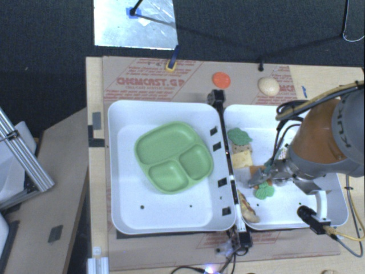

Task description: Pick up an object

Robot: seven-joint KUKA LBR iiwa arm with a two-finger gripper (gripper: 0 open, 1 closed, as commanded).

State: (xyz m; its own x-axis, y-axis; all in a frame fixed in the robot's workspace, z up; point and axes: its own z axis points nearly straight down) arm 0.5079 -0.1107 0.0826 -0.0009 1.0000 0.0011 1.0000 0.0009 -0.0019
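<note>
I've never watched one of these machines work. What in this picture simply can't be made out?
- The gripper in the right bin: too small and blurred to tell whether it holds anything.
- The green piece below it: too blurred to identify.
- The arm: cut off by the right edge.
- The brownish item by the bin divider: too small to name.

A tan counter [97, 153], seen from above at a slant, covered w/ a brown sheet [148, 80] printed in red lettering. Two shallow white bins sit on it side by side, touching along a black centre divider: left bin [122, 210] and right bin [336, 210]. Behind the bins, on the printed sheet, lie an orange disc [221, 80] and, to its right, a pale egg-shaped object [268, 86], well apart from each other. A small yellow-and-blue clip [172, 64] rests at the sheet's far edge.
</note>
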